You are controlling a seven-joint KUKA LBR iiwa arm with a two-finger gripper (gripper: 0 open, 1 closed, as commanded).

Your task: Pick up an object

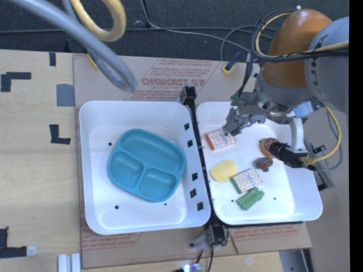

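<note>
Cardboard-topped bench (170, 78) bears two shallow white bins. Left bin (91, 152): blue divided plastic plate (146, 164), wide margins all round. Right bin (300, 203): gripper (229, 130) low at red-white patterned packet (220, 139) near the divider; finger state cannot be told. Below: yellow oval soap-like piece (223, 170), checkered packet (247, 179), green ridged block (250, 198).

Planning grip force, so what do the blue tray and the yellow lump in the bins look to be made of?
Blue tray: likely moulded plastic, smooth, faintly glossy, with three pressed compartments. Yellow lump: matte, rounded edges, possibly foam or sponge; hard to confirm.
</note>
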